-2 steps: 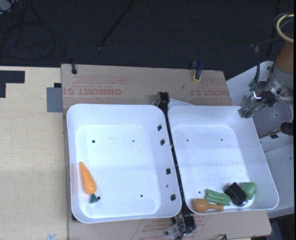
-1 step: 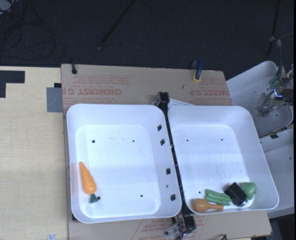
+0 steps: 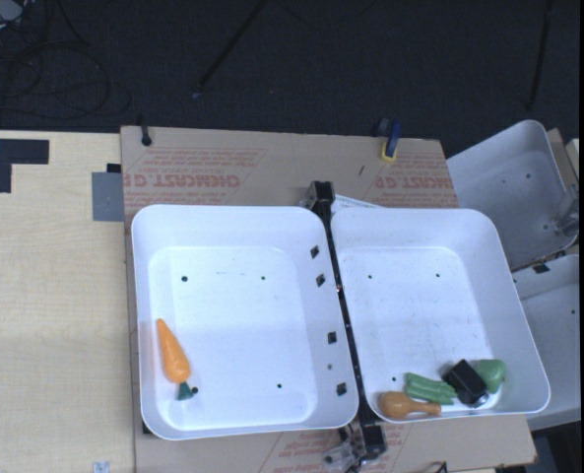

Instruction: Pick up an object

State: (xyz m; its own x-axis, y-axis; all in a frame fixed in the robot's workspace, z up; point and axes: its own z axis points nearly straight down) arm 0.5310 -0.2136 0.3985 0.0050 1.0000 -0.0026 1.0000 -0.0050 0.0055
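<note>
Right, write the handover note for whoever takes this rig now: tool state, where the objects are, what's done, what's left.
Tool: nothing to report on its state from this view.
Left bin: a toy carrot lies near the front-left corner.
Right bin: at the front edge, clustered, a tan pear-shaped toy, a green pod-shaped toy, a black block and a green rounded toy.
Done: nothing lifted; every object lies in a bin.
Left: pick one up. The carrot, lying alone, looks the easiest.

one fixed camera looks down at a slant from above the bench [image 3: 45, 294], framing both white bins [image 3: 223, 227].
</note>
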